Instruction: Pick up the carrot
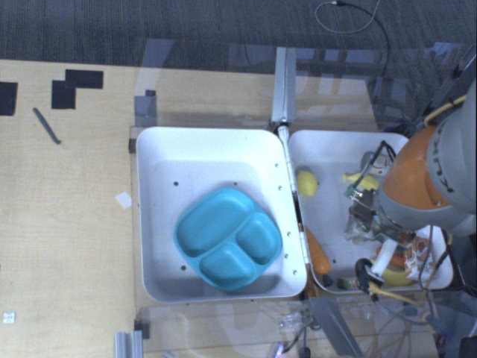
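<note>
The carrot (317, 253) lies in the right bin (328, 151), pressed along that bin's left wall close to its near corner. It is a smooth orange taper, its long axis running from upper left to lower right in the view, roughly parallel to the wall, with the broader end toward the near edge. Up the same wall sits a small rounded yellow lemon (306, 183), well apart from the carrot. The gripper (360, 213) hangs over the middle of the right bin, to the right of the carrot and not touching it; whether it is parted or closed I cannot tell, as cables and dark hardware crowd it. Above it bulks the arm's orange band (415, 174) and grey casing. The left bin (160, 200), matte white with rounded corners, holds a glossy blue divided plate (227, 237) with three compartments. Both bins rest on a pale wood-grain worktop (67, 222).
</note>
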`<state>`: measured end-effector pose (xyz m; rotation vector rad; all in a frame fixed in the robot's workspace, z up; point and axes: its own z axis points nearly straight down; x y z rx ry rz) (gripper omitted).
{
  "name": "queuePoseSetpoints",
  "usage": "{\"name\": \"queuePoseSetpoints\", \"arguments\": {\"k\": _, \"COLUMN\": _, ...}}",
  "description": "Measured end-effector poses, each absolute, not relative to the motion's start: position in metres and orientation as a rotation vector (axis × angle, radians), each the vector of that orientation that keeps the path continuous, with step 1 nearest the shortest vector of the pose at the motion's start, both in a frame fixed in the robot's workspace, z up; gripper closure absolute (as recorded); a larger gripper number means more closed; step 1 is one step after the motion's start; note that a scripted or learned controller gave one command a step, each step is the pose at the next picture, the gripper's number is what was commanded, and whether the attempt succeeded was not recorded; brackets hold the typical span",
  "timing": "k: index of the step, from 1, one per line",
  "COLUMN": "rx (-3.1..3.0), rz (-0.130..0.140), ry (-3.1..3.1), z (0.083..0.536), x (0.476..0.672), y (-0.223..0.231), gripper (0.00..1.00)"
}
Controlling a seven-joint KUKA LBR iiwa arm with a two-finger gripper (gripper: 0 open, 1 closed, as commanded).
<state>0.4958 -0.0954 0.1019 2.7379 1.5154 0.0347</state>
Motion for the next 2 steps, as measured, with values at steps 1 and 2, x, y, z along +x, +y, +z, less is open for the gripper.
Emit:
{"name": "queuePoseSetpoints", "arguments": {"k": 1, "rx": 2.791, "rz": 0.005, "ry": 1.440, "z": 0.185, "x": 0.488, "y": -0.053, "gripper": 1.00}}
{"name": "queuePoseSetpoints", "arguments": {"k": 2, "rx": 2.922, "rz": 0.004, "ry": 1.153, "z": 0.184, "x": 0.488, "y": 0.019, "gripper": 1.00}}
